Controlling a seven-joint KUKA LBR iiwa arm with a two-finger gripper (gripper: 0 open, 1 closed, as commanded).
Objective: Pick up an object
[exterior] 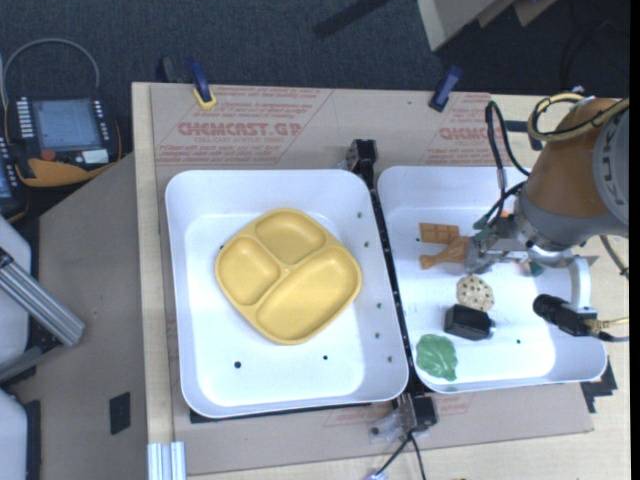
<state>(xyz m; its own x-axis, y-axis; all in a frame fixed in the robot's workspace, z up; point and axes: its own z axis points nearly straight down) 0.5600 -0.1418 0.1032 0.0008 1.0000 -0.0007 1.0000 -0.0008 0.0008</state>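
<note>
The pick is not yet done: the tool (483,251) hangs low in the right bin (405,268), its tip by the right end of the brown wooden piece (440,245), and whether it is apart or together I cannot tell, nor does anything show between it. Every candidate lies in that bin: the brown piece, the speckled cookie (475,291), the black block (468,322) and the green lump (437,356), bunched toward the left wall, with bare floor to their right. The left bin (190,268) holds a yellow divided plate (289,274).
</note>
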